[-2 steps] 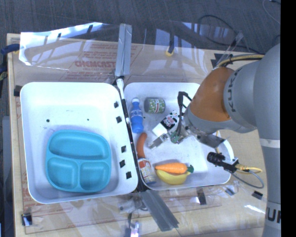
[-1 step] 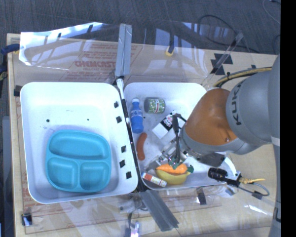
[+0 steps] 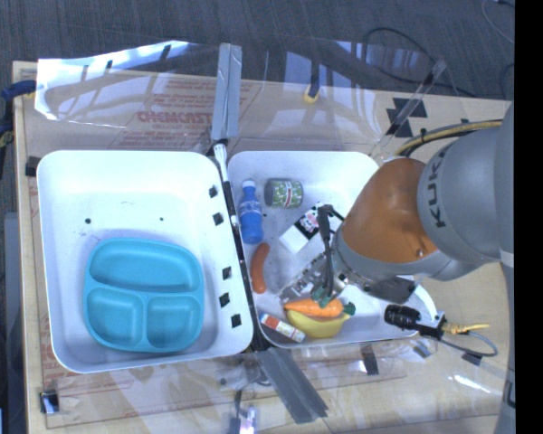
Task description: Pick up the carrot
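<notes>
The carrot [image 3: 309, 310] is orange, green-topped, lying on a banana [image 3: 319, 325]; claw [image 3: 324, 287] state unclear.

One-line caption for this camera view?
Gripper poised over the carrot in the right bin; blue tray in left bin.

We see the carrot [image 3: 310, 311], orange with a bit of green at one end, lying roughly level near the front edge of the right bin [image 3: 366, 165]. It rests on top of a yellow banana [image 3: 321, 325], touching it.
</notes>
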Controlling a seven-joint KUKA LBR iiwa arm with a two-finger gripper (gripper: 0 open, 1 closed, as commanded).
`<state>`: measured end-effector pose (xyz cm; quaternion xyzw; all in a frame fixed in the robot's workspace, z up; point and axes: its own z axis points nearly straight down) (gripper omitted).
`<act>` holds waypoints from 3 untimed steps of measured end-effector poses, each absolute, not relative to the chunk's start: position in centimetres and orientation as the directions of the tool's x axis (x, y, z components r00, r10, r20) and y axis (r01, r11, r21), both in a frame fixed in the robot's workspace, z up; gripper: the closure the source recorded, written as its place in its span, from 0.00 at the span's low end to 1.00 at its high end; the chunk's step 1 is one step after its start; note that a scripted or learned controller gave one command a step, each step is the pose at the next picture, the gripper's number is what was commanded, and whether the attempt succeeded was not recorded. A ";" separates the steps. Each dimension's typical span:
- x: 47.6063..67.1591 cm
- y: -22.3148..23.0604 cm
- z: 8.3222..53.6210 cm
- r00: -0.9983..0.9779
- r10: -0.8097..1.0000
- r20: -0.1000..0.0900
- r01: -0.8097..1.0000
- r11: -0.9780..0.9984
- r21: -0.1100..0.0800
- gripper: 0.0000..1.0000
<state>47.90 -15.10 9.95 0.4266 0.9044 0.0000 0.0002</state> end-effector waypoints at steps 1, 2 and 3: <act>47.9 -15.1 10.0 -0.636 0.772 -0.001 0.772 0.636 0.000 0.00; 48.0 -15.1 10.8 -0.640 0.769 0.001 0.769 0.640 -0.001 1.00; 48.0 -15.1 10.8 -0.640 0.769 0.001 0.769 0.640 -0.001 0.00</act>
